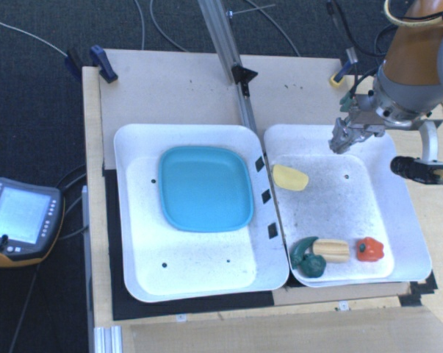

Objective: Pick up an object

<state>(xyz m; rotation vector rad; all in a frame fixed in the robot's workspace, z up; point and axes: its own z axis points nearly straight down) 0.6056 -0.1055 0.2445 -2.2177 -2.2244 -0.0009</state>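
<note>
Your gripper (341, 140) hovers over the right bin's (397, 197) far edge; I can't tell its state. A yellow piece (290, 177), green piece (308, 257), wooden block (331, 251) and red pepper (369, 249) lie inside.

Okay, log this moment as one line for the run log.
arm: over right white bin far edge | gripper: nothing seen held | right bin: yellow piece, red pepper | left bin: blue square plate

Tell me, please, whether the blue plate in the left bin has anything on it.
Empty. The blue plate lies flat in the left bin with its whole surface bare; the toy foods lie in the right bin.
</note>
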